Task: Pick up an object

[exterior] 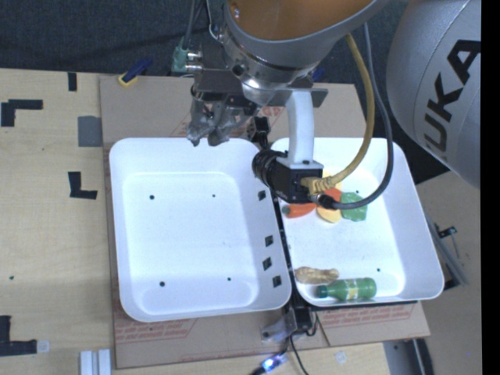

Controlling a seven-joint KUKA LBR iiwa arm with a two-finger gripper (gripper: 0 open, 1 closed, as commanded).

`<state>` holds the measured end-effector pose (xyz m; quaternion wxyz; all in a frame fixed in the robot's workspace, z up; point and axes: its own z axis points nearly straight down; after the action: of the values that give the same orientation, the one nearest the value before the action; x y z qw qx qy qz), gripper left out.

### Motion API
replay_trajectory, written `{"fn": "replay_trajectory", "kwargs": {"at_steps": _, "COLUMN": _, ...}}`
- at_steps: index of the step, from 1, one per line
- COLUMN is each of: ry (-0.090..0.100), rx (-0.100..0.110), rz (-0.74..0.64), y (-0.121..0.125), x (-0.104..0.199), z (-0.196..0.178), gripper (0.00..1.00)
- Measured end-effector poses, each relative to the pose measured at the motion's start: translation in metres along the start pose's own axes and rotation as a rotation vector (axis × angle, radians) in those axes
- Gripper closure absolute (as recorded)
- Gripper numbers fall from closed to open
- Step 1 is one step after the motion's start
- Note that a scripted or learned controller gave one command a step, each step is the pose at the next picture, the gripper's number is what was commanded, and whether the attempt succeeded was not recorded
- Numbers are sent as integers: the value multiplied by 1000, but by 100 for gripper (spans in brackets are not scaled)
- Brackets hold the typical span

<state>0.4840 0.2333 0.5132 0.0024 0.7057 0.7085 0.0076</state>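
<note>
My gripper (209,133) hangs above the far rim of the left bin (187,233), near its back edge. The objects lie in the right bin (406,233). A green bottle (348,290) rests on its side by the front wall, with a tan lumpy piece (316,273) just behind it. Near the bin's middle sit a red-orange piece (300,208), a yellow piece (330,215) and a green piece (354,206), close together and partly hidden by the wrist hardware. I see nothing in the gripper.
The two bins meet at a divider (273,241) with black clips. They stand on a cardboard sheet (141,108) over a wooden bench. The big grey arm (445,76) fills the upper right, above the right bin's back.
</note>
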Motion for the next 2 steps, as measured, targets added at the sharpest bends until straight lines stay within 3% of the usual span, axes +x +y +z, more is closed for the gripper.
{"fn": "replay_trajectory", "kwargs": {"at_steps": 1, "ry": -9, "rx": 11, "rz": 8, "y": 76, "x": -45, "z": -21, "gripper": 100}}
{"fn": "replay_trajectory", "kwargs": {"at_steps": 2, "ry": -14, "rx": 33, "rz": -2, "y": 30, "x": -4, "z": 135, "gripper": 100}}
